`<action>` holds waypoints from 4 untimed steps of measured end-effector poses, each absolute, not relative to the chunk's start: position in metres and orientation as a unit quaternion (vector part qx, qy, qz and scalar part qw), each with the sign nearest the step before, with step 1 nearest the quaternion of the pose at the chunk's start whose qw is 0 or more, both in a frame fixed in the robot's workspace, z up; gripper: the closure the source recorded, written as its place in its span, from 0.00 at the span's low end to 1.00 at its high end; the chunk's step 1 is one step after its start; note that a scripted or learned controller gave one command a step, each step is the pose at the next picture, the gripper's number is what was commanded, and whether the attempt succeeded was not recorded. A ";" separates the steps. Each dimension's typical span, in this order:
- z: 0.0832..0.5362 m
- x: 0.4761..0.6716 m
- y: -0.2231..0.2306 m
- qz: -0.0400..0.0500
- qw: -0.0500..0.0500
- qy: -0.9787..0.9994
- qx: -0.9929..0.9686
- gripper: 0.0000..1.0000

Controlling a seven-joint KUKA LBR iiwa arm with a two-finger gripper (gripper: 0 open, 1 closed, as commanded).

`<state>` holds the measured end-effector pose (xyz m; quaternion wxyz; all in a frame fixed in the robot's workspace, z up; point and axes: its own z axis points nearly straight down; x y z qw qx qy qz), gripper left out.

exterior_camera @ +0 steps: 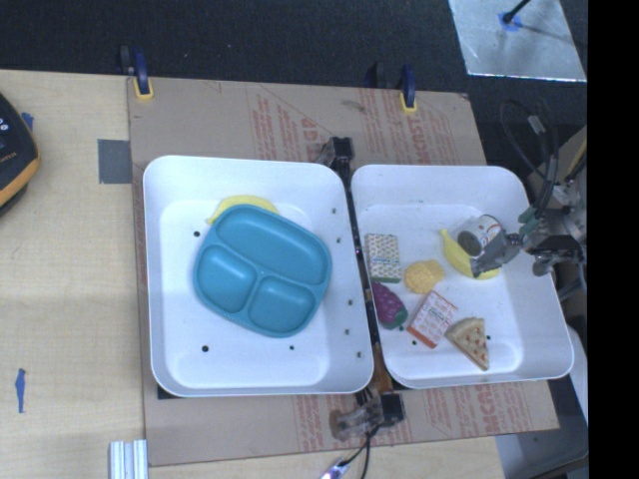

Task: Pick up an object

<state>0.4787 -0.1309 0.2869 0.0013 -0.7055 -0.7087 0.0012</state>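
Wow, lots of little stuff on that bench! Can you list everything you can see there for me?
Bins: two, white, side by side; left, right.
Divided plate: one, blue, left bin.
Yellow item: one, peeking out behind the plate.
Patterned packet: one, pale, right bin's left side.
Eggplant toy: one, purple, below the packet.
Yellow lump: one, right bin's middle.
Small box: one, red and white, below the lump.
Pizza slice toy: one, tan, right bin's near side.
Banana toy: one, yellow, under the gripper.
Clamps: two, blue and yellow, far edge.
Gripper: one, grey, over the right bin.
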 end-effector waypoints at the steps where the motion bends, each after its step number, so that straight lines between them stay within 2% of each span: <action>1: 0.101 0.575 -0.144 0.002 0.001 -0.709 -0.705 0.00; 2: 0.141 0.657 -0.212 0.001 0.000 -0.709 -0.706 0.00; 3: 0.092 0.596 -0.195 0.002 0.001 -0.709 -0.706 0.00; 4: 0.092 0.551 -0.198 0.001 0.001 -0.709 -0.705 0.00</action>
